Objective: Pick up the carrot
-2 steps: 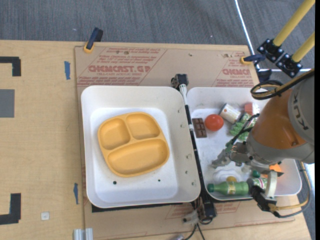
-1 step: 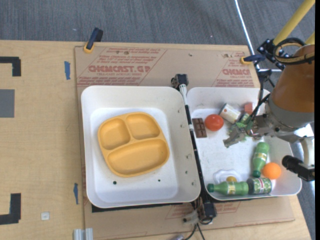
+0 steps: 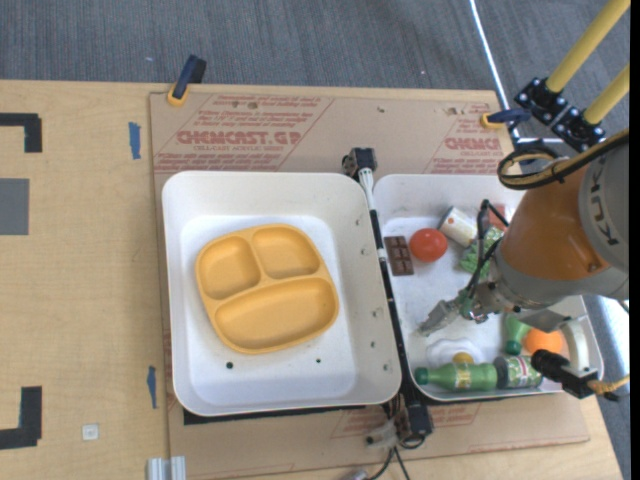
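Evidently mid-approach: the two-finger gripper (image 3: 440,317) hangs with fingers spread, grasping nothing, over the right white bin (image 3: 420,190); the orange carrot (image 3: 546,340) by the bin's right edge needs reaching.

place: robot lab | cues: taped bench (image 3: 70,268), cardboard sheet (image 3: 250,128), clamps (image 3: 186,78)

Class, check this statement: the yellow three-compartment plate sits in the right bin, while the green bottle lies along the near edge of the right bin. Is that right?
Not quite. The camera view shows the yellow three-compartment plate in the left bin, not the right one. The rest stands: the green bottle lies on its side along the near edge of the right bin.
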Robot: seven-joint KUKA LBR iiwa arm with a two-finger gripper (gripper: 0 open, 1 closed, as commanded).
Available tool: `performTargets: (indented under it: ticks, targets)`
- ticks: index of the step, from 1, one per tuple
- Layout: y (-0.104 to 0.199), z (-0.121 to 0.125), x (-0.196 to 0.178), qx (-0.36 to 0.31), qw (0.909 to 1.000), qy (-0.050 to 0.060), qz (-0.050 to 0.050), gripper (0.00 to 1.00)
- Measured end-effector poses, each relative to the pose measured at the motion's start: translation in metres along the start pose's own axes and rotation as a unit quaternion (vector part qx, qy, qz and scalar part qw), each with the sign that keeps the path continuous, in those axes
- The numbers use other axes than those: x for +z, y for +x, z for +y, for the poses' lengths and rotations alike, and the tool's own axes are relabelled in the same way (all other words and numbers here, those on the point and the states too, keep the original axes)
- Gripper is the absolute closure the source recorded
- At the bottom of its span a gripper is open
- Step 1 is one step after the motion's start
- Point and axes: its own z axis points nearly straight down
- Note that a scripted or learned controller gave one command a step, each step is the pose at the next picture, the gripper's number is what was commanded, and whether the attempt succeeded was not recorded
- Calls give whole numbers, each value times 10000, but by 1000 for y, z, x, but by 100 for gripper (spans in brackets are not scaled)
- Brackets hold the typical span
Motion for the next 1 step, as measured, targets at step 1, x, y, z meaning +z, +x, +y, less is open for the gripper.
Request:
performTargets:
  ticks: [1]
  targets:
    - [-24,22,-78,-800,9968,-9,-10,0]
